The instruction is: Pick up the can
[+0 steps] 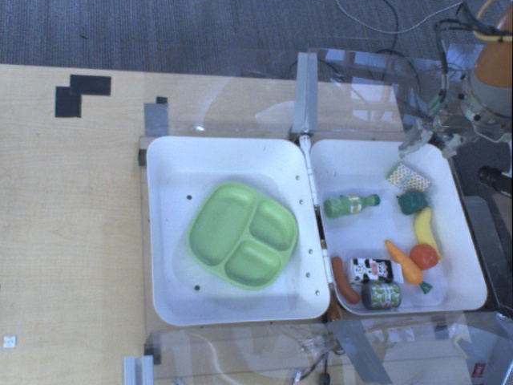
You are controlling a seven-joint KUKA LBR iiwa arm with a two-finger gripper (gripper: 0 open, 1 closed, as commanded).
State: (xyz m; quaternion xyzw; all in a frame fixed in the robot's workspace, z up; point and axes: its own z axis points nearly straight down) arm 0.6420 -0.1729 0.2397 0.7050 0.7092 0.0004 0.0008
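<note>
The can (381,295) lies on its side at the near edge of the right bin (457,215), just beside a small carton (372,269) and a sausage (343,279). From the can, the gripper (433,137) hangs well apart over the bin's far rim. It is small and blurred, and its upper arm is cut off.

floor (160,14): dark grey carpet | bench (64,239): pale wood, black patches (80,93) | white cable (385,10) looped on the carpet
</note>
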